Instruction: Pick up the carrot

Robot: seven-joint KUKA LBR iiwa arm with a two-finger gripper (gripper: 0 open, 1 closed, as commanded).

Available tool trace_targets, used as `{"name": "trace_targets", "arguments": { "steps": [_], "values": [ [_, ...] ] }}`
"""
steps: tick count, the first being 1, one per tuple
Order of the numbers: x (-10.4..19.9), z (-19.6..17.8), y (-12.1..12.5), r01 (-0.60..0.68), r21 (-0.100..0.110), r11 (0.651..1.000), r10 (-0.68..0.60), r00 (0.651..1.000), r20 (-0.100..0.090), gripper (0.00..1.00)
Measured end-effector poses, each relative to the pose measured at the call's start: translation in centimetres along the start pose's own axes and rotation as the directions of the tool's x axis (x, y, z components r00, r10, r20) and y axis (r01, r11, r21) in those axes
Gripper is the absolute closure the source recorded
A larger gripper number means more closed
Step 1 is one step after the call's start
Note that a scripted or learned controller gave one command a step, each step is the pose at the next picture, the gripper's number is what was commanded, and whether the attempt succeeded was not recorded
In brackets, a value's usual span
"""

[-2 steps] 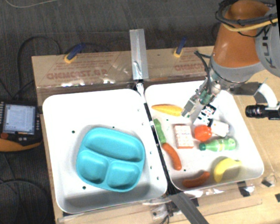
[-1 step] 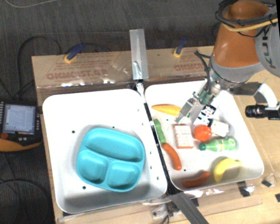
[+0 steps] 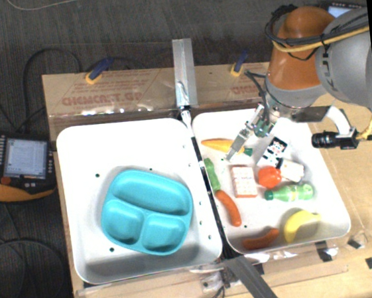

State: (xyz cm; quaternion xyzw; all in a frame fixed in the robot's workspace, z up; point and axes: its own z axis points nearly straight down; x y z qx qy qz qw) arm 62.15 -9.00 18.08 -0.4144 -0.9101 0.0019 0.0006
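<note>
The carrot (image 3: 215,145), an orange tapered piece with a yellowish end, lies flat in the upper left corner of the right bin (image 3: 331,192). My gripper (image 3: 249,144) hangs just to its right, over the bin's upper middle. It is open, with one grey finger (image 3: 239,143) slanting down toward the carrot's right end. I see nothing between the fingers. The wrist with its orange band (image 3: 298,45) stands over the bin's back edge.
Around the gripper lie a pink-and-white card (image 3: 243,180), a black-and-white box (image 3: 277,148), a red tomato (image 3: 269,177) and a green bottle (image 3: 290,193). A green pod (image 3: 211,174), an orange-red sausage (image 3: 230,208), a chili (image 3: 259,239) and a banana (image 3: 300,223) lie nearer the front. A blue divided plate (image 3: 146,209) sits in the left bin.
</note>
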Motion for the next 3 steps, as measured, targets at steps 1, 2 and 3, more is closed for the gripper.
{"name": "trace_targets", "arguments": {
  "steps": [1,2,3],
  "values": [
    [-4.2,9.2,-0.1,0.287,-0.006,0.958,-0.287,0.958,0.007,0.0],
    [-4.2,8.4,0.2,0.286,-0.013,0.958,-0.286,0.958,0.009,1.0],
    [-1.5,0.0,3.1,-0.021,-0.002,1.0,0.021,1.0,-0.001,1.0]
  ]
}}
